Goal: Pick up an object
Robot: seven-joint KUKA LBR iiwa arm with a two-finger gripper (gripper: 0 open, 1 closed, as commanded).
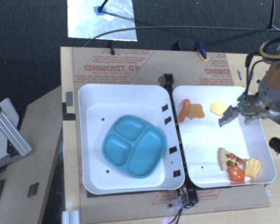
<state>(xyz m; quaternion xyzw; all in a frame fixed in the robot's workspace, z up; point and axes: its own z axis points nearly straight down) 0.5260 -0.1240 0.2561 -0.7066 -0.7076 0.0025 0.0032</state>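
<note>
My gripper [238,118] hangs over the upper right part of the right bin [210,183], open, with only white bin floor between its fingers [226,116]. Just to its upper left lies a pale yellow piece [217,108], close to the left fingertip but not between the fingers. Further left are an orange sausage [182,110] and an orange chunk [195,111], side by side. Near the bin's front right corner sit a pizza slice [227,157], a red piece [236,174] and a yellow ridged shell [253,167].
The left bin [126,91] holds a blue divided plate [134,145]. A black divider with clips [173,134] runs between the bins. The arm's grey body and orange band [276,55] stand at the right edge. Cables cross the dark floor behind.
</note>
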